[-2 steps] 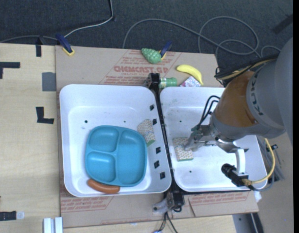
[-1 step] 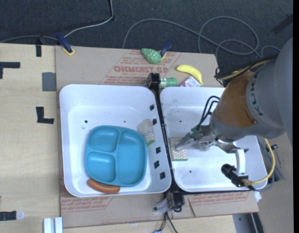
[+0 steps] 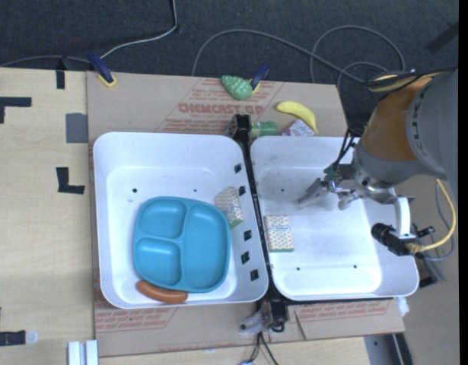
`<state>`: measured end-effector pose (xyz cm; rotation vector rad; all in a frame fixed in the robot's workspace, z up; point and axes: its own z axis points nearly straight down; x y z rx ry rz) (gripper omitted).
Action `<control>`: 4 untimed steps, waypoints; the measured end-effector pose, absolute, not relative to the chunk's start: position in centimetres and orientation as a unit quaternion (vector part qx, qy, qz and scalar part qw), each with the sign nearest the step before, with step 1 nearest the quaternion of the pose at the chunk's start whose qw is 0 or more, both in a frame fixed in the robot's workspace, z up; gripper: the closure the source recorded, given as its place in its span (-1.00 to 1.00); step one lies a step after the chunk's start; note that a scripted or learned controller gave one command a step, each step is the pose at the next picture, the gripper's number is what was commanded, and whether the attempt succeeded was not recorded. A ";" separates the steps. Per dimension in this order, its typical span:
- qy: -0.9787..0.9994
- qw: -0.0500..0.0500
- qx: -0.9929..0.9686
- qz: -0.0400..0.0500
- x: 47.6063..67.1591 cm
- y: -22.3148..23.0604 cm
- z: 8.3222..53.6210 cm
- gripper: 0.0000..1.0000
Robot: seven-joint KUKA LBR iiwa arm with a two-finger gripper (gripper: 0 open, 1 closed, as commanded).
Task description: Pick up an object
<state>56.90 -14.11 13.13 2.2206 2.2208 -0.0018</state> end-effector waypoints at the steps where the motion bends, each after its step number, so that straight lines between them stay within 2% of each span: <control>1: 0.708 0.000 0.706 0.000 63.3 -6.9 18.5 -1.00; 2: 0.708 -0.001 0.707 -0.001 57.3 -2.1 18.4 -1.00; 3: 0.707 0.000 0.707 -0.001 60.9 -5.1 18.4 -1.00; 4: 0.707 -0.001 0.707 -0.001 56.3 -3.2 18.4 -1.00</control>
